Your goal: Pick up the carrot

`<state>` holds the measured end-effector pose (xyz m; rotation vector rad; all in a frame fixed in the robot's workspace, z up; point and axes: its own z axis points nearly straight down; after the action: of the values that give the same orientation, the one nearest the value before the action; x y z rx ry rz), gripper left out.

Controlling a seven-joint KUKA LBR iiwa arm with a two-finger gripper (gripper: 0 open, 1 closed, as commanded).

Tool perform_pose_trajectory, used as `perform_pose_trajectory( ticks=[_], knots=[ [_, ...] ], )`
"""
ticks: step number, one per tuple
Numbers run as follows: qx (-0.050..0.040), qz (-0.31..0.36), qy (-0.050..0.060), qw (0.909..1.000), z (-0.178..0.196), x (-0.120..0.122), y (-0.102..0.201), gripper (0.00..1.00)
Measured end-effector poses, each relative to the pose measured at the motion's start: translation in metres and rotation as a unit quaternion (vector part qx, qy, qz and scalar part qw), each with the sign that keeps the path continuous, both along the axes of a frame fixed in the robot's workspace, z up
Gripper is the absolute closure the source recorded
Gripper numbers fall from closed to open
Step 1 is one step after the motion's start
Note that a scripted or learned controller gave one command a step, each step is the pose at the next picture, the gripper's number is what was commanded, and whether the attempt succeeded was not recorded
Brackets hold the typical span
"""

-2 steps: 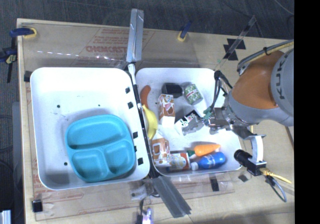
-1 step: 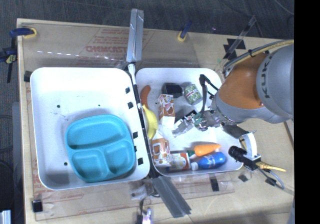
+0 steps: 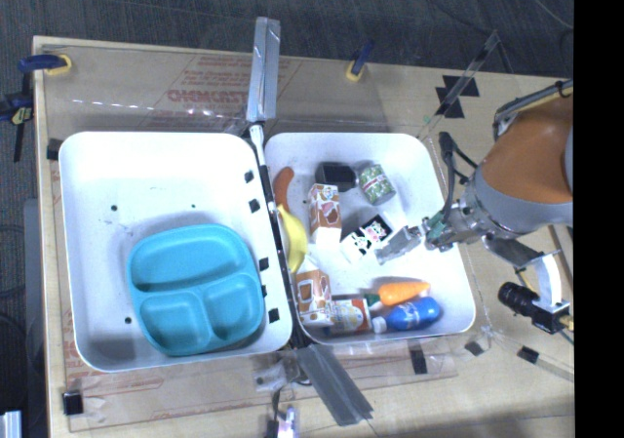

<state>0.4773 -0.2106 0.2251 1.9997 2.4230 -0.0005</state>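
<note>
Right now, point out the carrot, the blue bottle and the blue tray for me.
carrot (image 3: 404, 291), camera view, middle of its orange body.
blue bottle (image 3: 412, 314), camera view, middle of its blue body.
blue tray (image 3: 195, 287), camera view, ridge between its compartments.

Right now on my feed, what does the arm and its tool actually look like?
The arm enters from the right: a rounded orange band over a grey wrist section. From the wrist a slim, pale metallic tool extends over the right bin, with small teal-green details near its base. A black cylindrical part sits lower right beside a white curved piece. Finer markings are too blurred to read.
</note>
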Motion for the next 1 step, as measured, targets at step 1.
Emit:
perform_pose_trajectory(
  ticks=[1],
  knots=[
    [0.0005, -0.018, 0.001, 0.9998, -0.1341, -0.0004, 0.0012, 0.00]
  ],
)
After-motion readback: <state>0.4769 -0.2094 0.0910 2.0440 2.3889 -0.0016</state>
